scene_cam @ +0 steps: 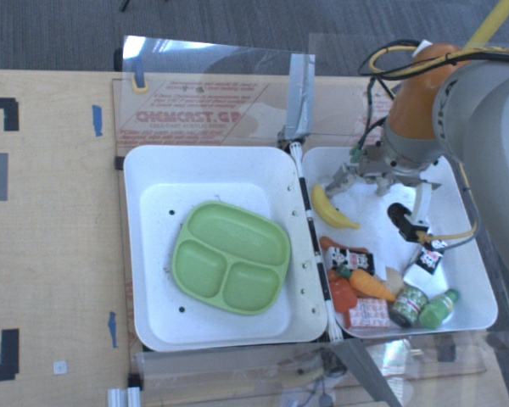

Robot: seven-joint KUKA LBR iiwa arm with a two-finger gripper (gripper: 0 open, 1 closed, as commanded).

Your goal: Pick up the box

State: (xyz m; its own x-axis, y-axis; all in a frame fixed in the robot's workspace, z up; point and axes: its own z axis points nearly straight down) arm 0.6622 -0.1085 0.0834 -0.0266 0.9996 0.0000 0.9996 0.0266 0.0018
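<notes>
A small box (349, 259) printed in black, white and red lies in the right bin (475, 287), just below a yellow banana (332, 211). A flat red and white carton (369, 313) rests near that bin's front edge. My gripper (357, 181) hangs over the back part of the right bin, above and to the right of the banana and well behind the box. Its fingers (338, 181) stand apart with nothing between them.
An orange carrot (372, 284), a red piece (340, 293), a green can (408, 305) and a green bottle (439, 309) crowd the right bin's front. The left bin (153, 176) holds a green divided plate (230, 257).
</notes>
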